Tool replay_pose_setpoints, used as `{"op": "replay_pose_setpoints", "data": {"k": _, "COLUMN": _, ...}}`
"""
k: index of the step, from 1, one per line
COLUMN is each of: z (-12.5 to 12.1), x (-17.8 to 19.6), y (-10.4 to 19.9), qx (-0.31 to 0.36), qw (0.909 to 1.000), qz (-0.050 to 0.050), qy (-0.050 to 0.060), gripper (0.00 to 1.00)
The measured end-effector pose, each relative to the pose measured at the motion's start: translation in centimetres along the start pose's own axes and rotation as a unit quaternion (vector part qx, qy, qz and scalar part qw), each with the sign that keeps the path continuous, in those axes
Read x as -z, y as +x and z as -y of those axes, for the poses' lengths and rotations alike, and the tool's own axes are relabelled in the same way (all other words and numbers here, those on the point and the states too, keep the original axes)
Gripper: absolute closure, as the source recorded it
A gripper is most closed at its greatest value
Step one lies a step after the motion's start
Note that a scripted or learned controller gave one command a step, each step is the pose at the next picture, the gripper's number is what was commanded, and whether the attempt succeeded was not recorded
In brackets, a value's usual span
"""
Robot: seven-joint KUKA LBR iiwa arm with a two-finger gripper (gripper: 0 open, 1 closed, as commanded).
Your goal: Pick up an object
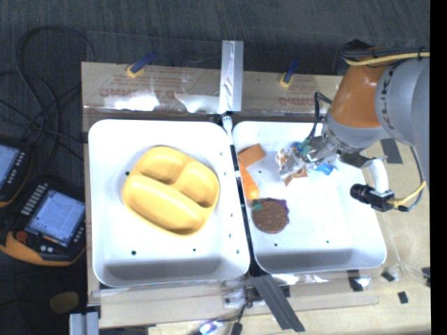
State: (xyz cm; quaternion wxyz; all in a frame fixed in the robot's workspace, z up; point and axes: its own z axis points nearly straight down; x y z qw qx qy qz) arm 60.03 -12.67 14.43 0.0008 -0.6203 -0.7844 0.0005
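Observation:
My gripper (295,162) is low over the upper middle of the right bin (349,236), at the end of the grey arm with its orange band (356,103). Just left of it lies an orange block (251,154). Below that block, an orange stick-like piece (248,184) lies along the bin's left wall. A brown round object (270,215) rests further toward the front. Small brown and blue bits show right at the gripper tip, and I cannot make out what they are. A big yellow lumpy object (171,187) fills the middle of the left bin (112,257).
The ridge between the two bins (241,208) runs close to the orange pieces. A black cylinder on a cable (370,195) hangs off the arm over the right bin's right side. Handheld devices (49,218) lie off the bench at the left.

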Motion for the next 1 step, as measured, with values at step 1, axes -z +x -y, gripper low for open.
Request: {"op": "replay_pose_setpoints", "data": {"k": 1, "z": -6.39, "x": 3.88, "y": 5.46, "qx": -0.081, "qw": 0.9967, "qz": 0.001, "qy": 0.0, "gripper": 1.0}}
